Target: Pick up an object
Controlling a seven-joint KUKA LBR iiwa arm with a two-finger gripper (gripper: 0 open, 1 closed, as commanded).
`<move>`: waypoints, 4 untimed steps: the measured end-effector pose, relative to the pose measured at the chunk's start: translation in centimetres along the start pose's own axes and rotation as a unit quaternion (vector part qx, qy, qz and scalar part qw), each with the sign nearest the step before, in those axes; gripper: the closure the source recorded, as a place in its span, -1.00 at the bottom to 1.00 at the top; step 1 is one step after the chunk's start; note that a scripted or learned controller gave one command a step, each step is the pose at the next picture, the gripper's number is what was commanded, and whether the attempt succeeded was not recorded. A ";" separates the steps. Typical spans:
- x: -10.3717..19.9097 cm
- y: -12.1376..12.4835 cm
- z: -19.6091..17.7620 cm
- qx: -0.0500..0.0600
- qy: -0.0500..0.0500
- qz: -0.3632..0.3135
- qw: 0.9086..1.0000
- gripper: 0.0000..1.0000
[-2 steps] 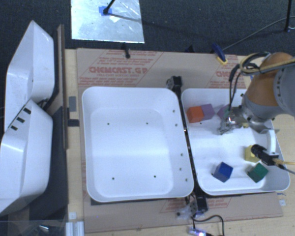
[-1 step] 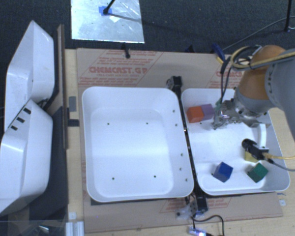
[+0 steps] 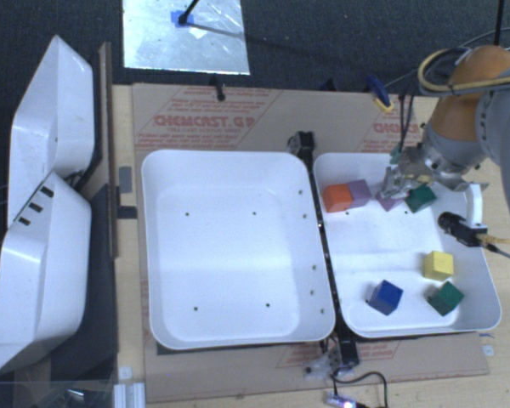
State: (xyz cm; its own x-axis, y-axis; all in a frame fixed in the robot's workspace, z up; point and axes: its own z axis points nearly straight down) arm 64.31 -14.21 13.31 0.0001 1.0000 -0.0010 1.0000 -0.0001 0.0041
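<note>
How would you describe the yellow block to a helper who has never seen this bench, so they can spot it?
Find the right-hand white bin. Along its right wall, about midway down, sits the yellow block. It is the one yellow piece there, just above a dark green block and right of a blue block.

Right bin (image 3: 480, 317), contents | orange block (image 3: 337, 197) touching purple block (image 3: 359, 192), far left part | second purple block (image 3: 389, 201) beside dark green block (image 3: 421, 198), far side | yellow block (image 3: 438, 265) near right wall | blue block (image 3: 384, 297), green block (image 3: 444, 297), near side, apart
</note>
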 end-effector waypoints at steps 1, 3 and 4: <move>5.3 -5.1 1.5 0.003 0.001 0.002 1.000 1.00; 0.2 -1.8 4.9 0.004 0.001 0.000 1.000 1.00; 0.5 2.4 1.1 0.000 0.000 -0.001 1.000 1.00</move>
State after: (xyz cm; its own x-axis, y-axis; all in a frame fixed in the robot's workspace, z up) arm 66.75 -13.73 12.18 -0.0017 1.0000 -0.0007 1.0000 0.0017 0.0047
